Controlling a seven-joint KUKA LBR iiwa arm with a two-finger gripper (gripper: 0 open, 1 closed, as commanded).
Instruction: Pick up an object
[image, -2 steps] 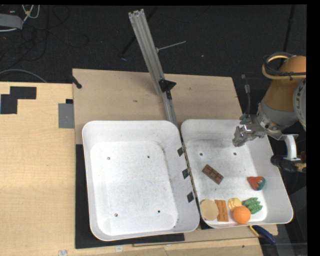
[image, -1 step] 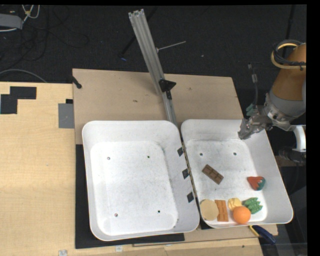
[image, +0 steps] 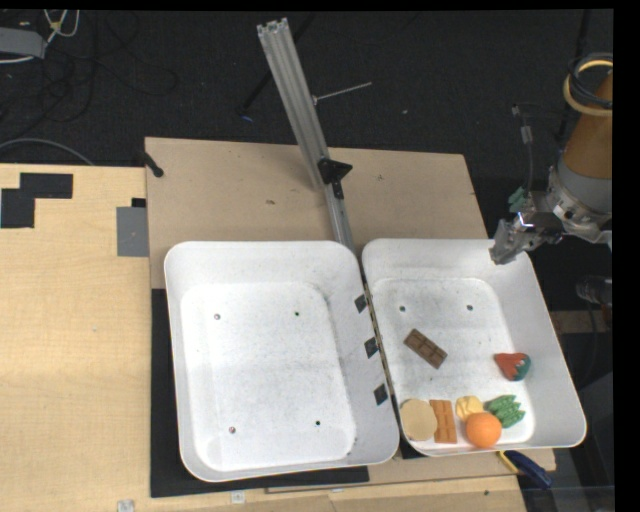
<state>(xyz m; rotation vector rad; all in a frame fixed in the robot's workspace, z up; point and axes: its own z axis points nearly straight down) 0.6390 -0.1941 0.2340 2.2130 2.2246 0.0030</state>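
gripper (image: 507, 243) hovers over far right corner of right bin (image: 545, 305), grasp state cannot tell. chocolate bar (image: 425, 348) lies flat mid-bin, alone, well apart from toy food cluster at near edge. looks light, stiff, thin; best pinched across short sides.

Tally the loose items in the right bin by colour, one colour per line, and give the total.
Brown: 1, flat chocolate-bar-shaped piece
Red: 1, small strawberry-like toy
Green: 1, leafy toy vegetable
Orange: 1, round toy orange
Yellow: 1, small lumpy toy
Tan: 1, bread-like piece with an orange edge
Total: 6
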